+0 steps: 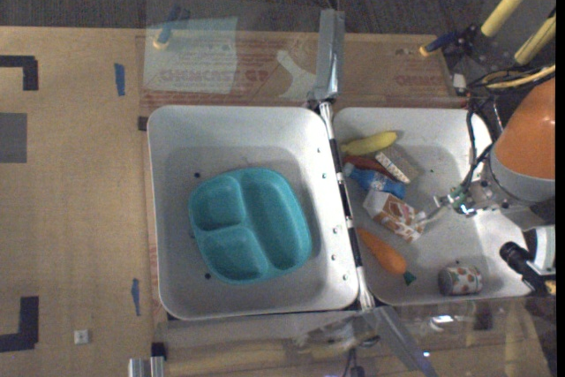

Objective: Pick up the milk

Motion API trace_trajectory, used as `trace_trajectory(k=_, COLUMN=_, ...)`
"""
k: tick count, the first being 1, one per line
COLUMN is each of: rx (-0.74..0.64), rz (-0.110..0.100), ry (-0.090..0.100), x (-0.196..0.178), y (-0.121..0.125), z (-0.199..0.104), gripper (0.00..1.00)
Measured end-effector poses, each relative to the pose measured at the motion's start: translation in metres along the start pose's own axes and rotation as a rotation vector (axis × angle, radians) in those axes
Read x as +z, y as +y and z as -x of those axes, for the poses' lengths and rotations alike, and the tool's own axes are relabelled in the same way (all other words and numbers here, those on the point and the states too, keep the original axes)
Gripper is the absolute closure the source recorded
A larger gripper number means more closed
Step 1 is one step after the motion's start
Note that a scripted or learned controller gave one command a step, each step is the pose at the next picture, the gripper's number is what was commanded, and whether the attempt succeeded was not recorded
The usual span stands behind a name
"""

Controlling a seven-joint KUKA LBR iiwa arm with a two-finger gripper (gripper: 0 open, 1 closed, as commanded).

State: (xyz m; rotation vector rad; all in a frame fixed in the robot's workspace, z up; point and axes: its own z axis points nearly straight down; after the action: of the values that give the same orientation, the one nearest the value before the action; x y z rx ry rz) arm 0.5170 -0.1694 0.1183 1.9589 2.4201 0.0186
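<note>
Milk [395,217] lies on its side near the middle of the right bin [494,287], a small white carton with brown-orange print, tilted so one corner points toward the divider between the two bins. It rests on the bin floor, so the pick is not yet made. Just beside its right end sits the gripper [447,204], reaching in from the bin's right edge; whether its tip touches the carton I cannot tell. The fingers are too small and blurred here to say if they stand open or closed, and nothing shows clearly between them.

Around the carton the bin is crowded. A blue packet [374,180] lies just above it, toward the far edge, with a banana [371,141] and a red-and-white bar [386,165] beyond. A carrot [383,251] lies near the carton's lower side, by the divider. A small can [460,279] rests by the near edge, well apart from the milk.

The left bin [168,190] carries a teal divided plate [251,224] — no part of this job.

By my reading the approach is about done; closing, lifting and clearing the neighbours are all left.
</note>
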Motion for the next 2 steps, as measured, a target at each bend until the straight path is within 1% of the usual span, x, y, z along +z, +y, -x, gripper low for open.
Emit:
trace_trajectory(k=1, rx=-0.076, rz=-0.027, ry=0.015, x=-0.042, y=-0.042, z=0.028, gripper=0.0)
trace_trajectory(k=2, rx=0.309, rz=-0.025, ry=0.006, x=0.031, y=-0.006, z=-0.008, gripper=0.0)
